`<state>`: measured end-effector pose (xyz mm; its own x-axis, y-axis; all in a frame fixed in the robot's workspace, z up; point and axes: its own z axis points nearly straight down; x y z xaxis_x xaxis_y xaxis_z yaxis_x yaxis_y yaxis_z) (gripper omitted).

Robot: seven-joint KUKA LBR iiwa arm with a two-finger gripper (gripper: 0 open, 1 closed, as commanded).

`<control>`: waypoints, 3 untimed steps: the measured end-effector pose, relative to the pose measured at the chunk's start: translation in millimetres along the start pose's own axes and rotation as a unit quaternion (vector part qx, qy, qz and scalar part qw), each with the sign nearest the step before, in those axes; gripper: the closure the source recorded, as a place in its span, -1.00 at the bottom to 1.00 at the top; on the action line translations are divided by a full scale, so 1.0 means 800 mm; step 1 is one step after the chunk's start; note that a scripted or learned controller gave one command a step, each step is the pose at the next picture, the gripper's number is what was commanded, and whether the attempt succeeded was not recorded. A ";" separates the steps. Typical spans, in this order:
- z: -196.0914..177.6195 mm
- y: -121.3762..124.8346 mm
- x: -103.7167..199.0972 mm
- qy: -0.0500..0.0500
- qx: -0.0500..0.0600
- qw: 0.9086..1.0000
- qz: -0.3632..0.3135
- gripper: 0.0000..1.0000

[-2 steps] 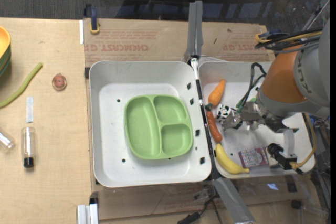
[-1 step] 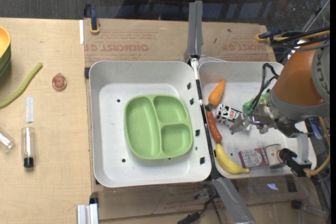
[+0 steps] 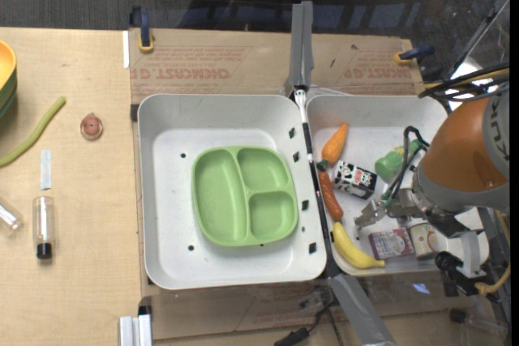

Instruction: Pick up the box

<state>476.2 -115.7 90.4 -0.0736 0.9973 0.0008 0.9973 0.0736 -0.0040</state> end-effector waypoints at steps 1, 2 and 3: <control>-0.002 0.111 0.016 -0.001 -0.002 0.994 -0.113 -1.00; -0.029 0.087 0.002 -0.001 -0.001 1.000 0.023 -1.00; 0.000 0.014 -0.002 0.000 0.000 1.000 0.017 -1.00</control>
<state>487.2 -116.6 90.6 -0.0390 0.9992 0.0005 0.9992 0.0390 -0.0036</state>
